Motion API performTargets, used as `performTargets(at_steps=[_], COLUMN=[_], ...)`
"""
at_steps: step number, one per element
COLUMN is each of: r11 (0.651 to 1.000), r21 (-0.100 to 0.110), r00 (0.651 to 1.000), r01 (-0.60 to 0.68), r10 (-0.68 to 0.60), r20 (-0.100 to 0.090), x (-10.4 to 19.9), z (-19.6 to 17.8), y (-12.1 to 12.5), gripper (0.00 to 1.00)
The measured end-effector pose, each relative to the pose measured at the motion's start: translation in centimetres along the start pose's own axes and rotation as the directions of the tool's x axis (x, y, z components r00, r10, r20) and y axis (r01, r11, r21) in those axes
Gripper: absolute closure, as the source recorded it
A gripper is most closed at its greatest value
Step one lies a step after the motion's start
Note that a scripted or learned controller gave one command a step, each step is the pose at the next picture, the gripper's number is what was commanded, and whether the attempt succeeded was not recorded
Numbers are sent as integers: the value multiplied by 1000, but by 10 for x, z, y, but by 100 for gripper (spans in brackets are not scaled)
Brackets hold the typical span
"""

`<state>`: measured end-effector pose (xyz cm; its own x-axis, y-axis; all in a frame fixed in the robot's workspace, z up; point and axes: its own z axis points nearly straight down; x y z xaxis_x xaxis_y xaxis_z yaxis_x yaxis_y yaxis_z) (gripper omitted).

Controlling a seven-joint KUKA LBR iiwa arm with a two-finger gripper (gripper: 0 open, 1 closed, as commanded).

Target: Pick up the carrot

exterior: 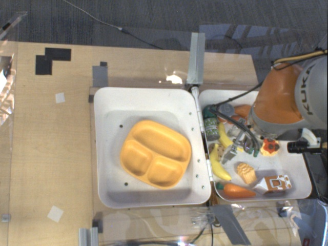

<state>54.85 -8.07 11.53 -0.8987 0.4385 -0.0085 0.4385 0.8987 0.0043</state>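
Two white bins sit side by side; the left bin [102,137] holds a yellow divided plate [155,153], tilted; the right bin [302,186] is crowded with toy food. The carrot [239,191] lies at that bin's near edge, beside a banana [219,165]; the gripper [240,143] hangs above the clutter, apart from the carrot; whether its fingers are parted or closed I cannot tell, perhaps hidden by cabling.

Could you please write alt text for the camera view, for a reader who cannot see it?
The gripper hangs over the right bin, above a banana, while the carrot lies at that bin's near edge. The left bin holds a yellow tray.
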Motion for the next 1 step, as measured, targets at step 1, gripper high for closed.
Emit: performTargets(at_steps=[1], r11=[965], r21=[2], r00=[965], r01=[263], r10=[-263], r20=[8], x=[1], z=[25], y=[-7], gripper=[0])
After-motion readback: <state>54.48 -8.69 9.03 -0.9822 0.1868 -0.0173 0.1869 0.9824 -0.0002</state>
